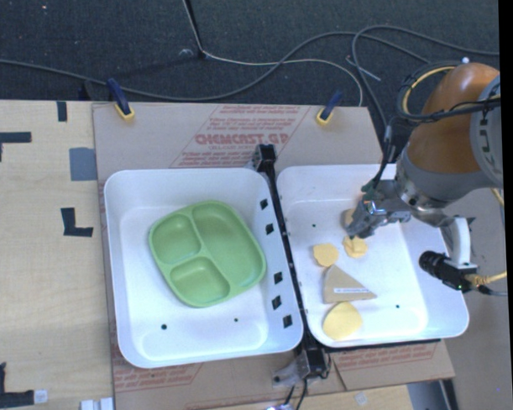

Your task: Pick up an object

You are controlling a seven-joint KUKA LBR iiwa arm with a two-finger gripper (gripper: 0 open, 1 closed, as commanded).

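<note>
Arm [444,151] reaching leftward, claw [358,227] over right bin [412,316]

The left bin [129,272] contains a green divided tray [207,252] with three compartments, lying flat and rotated at an angle to the bin walls. Both bins rest on a brown cardboard sheet [237,129] bearing red printed lettering. Two clamps with yellow tips [121,102] [327,111] sit at the sheet's far edge. A black divider strip [278,233] runs between the two bins. The wooden bench surface [40,275] carries black tape marks [72,223]. Black cables [234,58] lie across the dark floor beyond the bench.
</note>
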